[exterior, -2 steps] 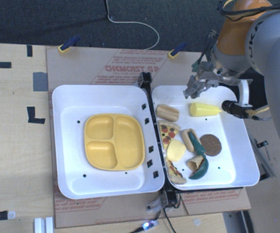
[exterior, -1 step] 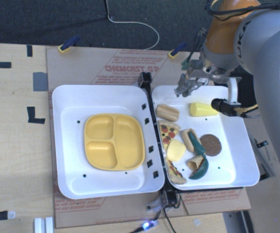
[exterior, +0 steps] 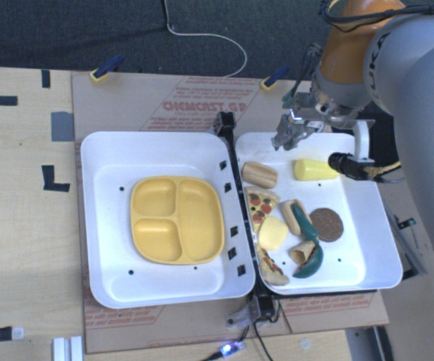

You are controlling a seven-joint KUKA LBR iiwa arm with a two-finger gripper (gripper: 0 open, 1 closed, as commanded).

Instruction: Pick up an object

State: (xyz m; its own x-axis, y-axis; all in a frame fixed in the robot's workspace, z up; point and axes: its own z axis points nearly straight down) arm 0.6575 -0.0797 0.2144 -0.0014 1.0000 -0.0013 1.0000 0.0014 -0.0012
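The gripper [exterior: 290, 134] hung above the far left part of the right bin [exterior: 367, 262], over bare white floor near the far rim; its fingers looked slightly apart with nothing between them, so no object was held yet. The candidates all lay nearer the camera: a tan roll [exterior: 259, 174] just below the gripper, a yellow block [exterior: 314, 170] to its right, a brown disc [exterior: 326, 224], a teal utensil [exterior: 305, 241], a pizza slice [exterior: 262, 207] and a pale yellow round piece [exterior: 273, 234] crowded together by the divider. The left bin [exterior: 104, 164] held a yellow divided plate [exterior: 177, 219]. Doing this step well probably meant choosing the roll or the block, which stood apart from the clutter, centring the jaws across the narrow side, and descending straight before closing.
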